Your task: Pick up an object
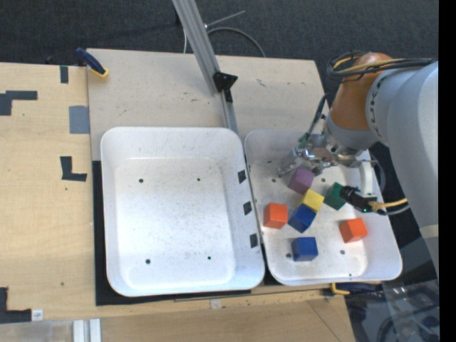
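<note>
- The table point(43, 191) carries two white bins side by side; the left bin point(174, 137) lies well to the left of the claw.
- A slanted metal bar point(196, 30) runs down from the top toward the gap between the bins, up and to the left of the claw.
- The right bin point(381, 262) holds all the blocks, and the claw hangs over its upper part.
- An orange block point(276, 215) sits below and to the left of the claw.
- A blue block point(305, 249) lies well below the claw, near the front of the bin.
- Another blue block point(301, 219) sits below the claw, touching the yellow block point(313, 200) just above it.
- A purple block point(301, 179) sits right under the claw, tilted; it may be touching the claw, but that cannot be made out.
- The claw point(308, 155) points down and to the left; whether it is open or closed cannot be told, and no block shows between its fingers.
- A green block point(334, 196) lies below and to the right of the claw.
- A second orange block point(353, 229) lies further down to the right.
- The grey arm with its orange band point(353, 102) rises above and to the right of the claw.
</note>
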`<state>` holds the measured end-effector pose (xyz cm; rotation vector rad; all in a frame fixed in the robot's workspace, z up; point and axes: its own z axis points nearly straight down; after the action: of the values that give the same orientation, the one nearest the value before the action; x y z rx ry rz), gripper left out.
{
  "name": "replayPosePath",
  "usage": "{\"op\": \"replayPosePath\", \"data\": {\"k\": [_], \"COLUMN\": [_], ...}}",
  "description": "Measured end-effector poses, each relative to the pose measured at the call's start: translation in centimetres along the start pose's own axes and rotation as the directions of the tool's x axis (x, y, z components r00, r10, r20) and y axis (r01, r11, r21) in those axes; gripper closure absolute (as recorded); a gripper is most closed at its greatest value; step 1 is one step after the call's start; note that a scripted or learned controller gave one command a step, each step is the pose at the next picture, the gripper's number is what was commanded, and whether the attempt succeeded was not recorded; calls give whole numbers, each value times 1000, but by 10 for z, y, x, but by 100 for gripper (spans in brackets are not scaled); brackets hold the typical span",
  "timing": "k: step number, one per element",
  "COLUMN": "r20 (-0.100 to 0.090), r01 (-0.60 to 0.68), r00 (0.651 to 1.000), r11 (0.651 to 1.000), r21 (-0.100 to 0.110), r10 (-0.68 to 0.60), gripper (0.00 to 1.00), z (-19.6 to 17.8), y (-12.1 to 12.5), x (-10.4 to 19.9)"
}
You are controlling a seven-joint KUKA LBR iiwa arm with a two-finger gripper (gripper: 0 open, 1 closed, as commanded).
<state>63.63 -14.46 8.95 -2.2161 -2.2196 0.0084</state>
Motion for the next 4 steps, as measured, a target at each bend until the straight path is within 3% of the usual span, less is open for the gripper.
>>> {"op": "replayPosePath", "data": {"k": [1, 4], "r20": [0, 1], "r01": [2, 1], "r00": [1000, 1000], "r11": [1000, 1000], "r21": [-5, -13], "r10": [-2, -1], "gripper": [100, 100], "z": [-14, -184], "y": [2, -3], "x": [1, -6]}}
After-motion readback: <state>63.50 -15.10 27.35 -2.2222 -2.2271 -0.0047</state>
